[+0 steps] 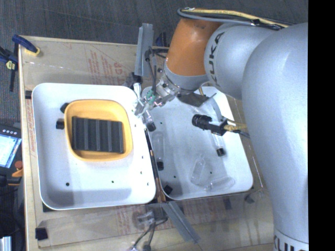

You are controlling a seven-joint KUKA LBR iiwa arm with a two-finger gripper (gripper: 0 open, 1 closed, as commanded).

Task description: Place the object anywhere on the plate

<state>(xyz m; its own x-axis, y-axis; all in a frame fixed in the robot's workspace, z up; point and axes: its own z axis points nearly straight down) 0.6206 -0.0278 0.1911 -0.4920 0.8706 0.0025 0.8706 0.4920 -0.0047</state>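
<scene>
Looking down on the bench [78,54], we see two white bins side by side; the left bin [94,187] holds a yellow plate [97,106] with rounded corners, and a dark ridged block [99,134] lies flat in the middle of that plate, its ribs running away from us; the block is well apart from the claw. Two small black bits sit in the same bin just beside the plate's left edge, one [60,124] level with the block's top and another [64,107] near the plate's upper left corner.

The grey arm [272,88] reaches in from the right, its orange band [193,46] above the wrist; the claw [146,111] hangs over the seam between the two bins, near the upper right corner of the plate; we cannot tell how far open it is, and we see nothing gripped in it.

The right bin [238,163] carries clear plastic pieces [201,171] toward its near side; a small black piece [220,151] lies near its right wall, and another small black piece [159,165] lies close to its left wall. A blue clamp [26,43] grips the bench's far left corner.
</scene>
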